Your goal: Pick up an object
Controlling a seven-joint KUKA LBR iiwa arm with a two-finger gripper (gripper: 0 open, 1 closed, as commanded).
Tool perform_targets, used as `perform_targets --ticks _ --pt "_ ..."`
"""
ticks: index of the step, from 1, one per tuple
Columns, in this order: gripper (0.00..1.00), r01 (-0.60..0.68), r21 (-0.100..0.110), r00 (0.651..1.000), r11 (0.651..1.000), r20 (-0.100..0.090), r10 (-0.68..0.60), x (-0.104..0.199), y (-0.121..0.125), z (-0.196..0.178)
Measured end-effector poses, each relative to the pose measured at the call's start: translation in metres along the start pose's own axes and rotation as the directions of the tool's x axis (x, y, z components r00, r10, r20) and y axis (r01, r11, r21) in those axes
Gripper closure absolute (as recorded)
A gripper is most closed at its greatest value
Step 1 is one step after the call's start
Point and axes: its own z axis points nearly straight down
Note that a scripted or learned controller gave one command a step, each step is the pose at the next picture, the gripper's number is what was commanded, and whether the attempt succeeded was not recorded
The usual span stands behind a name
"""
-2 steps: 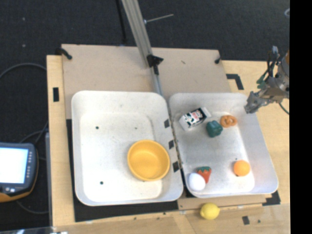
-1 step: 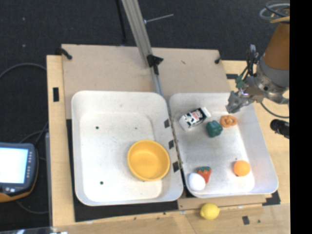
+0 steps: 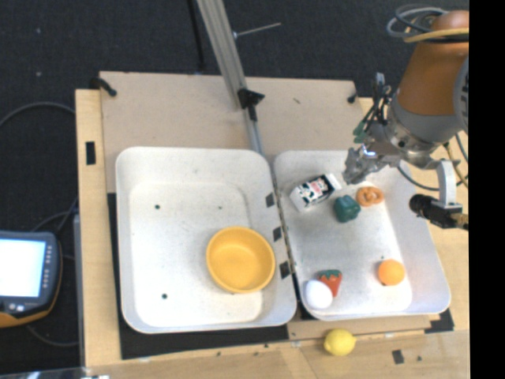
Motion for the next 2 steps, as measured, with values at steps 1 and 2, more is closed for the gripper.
perform_targets --ticks 1,2 --pt "1.00 0.003 -0.001 1.000 1.000 -0.002 -0.003 0.052 0.009 -0.004" --pt "1.00 -0.003 0.000 1.000 1.000 -0.001 0.003 0.094 0.006 0.001"
